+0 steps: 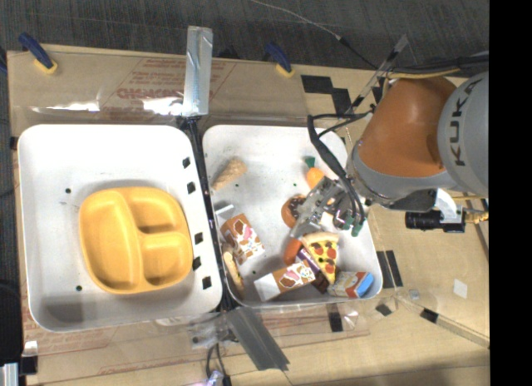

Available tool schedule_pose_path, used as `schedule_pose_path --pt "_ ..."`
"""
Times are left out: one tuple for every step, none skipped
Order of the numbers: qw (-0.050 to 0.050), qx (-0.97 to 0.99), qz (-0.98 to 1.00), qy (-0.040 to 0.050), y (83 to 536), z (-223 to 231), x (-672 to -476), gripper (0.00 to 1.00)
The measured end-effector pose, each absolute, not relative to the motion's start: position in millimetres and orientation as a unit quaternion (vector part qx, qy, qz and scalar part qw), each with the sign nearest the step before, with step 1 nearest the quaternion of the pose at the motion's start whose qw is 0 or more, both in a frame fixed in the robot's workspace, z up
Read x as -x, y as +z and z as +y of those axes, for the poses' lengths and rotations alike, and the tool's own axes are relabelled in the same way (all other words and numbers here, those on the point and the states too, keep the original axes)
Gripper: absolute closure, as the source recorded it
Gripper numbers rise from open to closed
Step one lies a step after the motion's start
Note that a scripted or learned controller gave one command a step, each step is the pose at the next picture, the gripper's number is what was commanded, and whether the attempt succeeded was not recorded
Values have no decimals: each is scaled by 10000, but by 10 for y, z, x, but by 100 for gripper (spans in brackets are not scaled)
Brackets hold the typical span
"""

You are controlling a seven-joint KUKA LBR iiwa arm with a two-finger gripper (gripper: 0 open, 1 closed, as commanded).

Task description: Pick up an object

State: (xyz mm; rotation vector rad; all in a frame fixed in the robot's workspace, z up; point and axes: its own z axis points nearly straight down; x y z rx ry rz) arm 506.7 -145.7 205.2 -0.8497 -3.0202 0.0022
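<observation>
Reading "KUKA" on the arm (465,139); tool (312,214) over toys.

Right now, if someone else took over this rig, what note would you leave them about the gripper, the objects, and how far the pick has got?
Gripper: low in the right bin, among the toys; fingers too cluttered to judge, so no grasp confirmed.
Objects: pizza slice toy just below the gripper, carrot above it, small printed cartons toward the bin's lower left, a tan bread-like piece near the upper left, a blue-and-orange box in the lower right corner.
Left bin: holds a yellow divided tray.
Done: arm reached into the pile.
Left: secure one object and lift it clear.
</observation>
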Motion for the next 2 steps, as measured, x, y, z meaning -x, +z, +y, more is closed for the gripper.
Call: schedule_pose_path --pt "-3 3608 -9326 5 2040 -1375 -5346 100" --pt "27 4523 -8919 8 2087 -1315 -4780 100"
